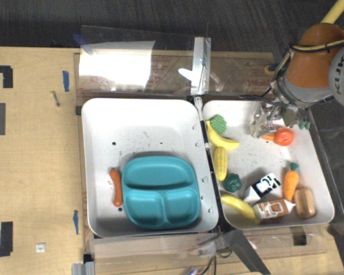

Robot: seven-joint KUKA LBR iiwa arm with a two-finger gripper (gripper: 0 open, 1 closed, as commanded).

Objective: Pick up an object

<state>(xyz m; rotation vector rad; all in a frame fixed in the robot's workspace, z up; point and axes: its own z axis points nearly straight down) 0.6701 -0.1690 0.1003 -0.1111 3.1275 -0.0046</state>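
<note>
My gripper (268,121) hangs over the far right part of the right bin (321,171), below the arm's orange band (315,62). A red tomato-like toy (284,137) with an orange piece at its left lies just below and right of the gripper, close to it or touching; I cannot tell which. Further objects in this bin are a green round toy (218,122), a banana (222,140), a corn cob (220,162), a dark green piece (233,183), a second banana (238,207), a black-and-white box (266,184), a brown carton (272,209), a carrot (290,180) and a brown loaf (304,203).
The left bin (103,125) holds a teal divided tray (160,191) and a red sausage (117,187) beside the tray's left edge. A clear sheet (120,67) and a metal bracket (199,67) stand behind the bins. A wooden bench (28,153) lies to the left.
</note>
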